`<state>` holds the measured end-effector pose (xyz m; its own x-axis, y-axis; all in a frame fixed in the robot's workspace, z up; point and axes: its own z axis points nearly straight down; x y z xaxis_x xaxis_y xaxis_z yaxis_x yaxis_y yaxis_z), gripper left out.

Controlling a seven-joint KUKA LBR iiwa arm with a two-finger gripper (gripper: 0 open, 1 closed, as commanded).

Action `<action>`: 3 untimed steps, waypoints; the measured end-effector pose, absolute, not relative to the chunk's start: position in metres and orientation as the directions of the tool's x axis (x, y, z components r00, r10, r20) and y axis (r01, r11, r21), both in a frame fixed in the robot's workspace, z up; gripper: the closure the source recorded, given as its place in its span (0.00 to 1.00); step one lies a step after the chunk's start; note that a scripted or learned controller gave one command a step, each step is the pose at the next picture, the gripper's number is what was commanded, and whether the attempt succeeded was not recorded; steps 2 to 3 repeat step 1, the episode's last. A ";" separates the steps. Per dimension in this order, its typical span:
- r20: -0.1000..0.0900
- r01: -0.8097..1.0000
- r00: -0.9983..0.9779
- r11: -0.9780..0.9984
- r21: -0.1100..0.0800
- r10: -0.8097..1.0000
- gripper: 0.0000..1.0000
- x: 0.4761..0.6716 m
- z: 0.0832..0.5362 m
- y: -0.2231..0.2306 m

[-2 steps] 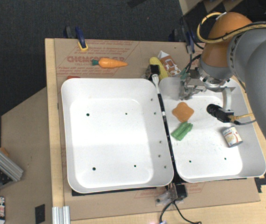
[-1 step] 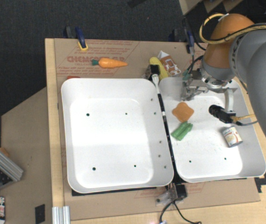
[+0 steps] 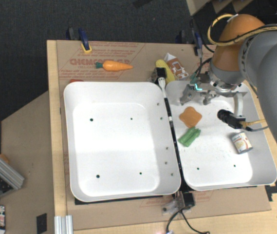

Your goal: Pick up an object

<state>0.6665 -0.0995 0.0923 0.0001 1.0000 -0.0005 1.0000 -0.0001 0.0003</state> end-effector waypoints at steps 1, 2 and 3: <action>0.000 1.000 0.000 0.000 -0.002 1.000 0.00 0.666 0.084 -0.097; 0.000 1.000 0.000 0.000 -0.002 1.000 0.00 0.666 0.084 -0.097; 0.000 1.000 0.000 0.000 -0.002 1.000 0.00 0.666 0.084 -0.097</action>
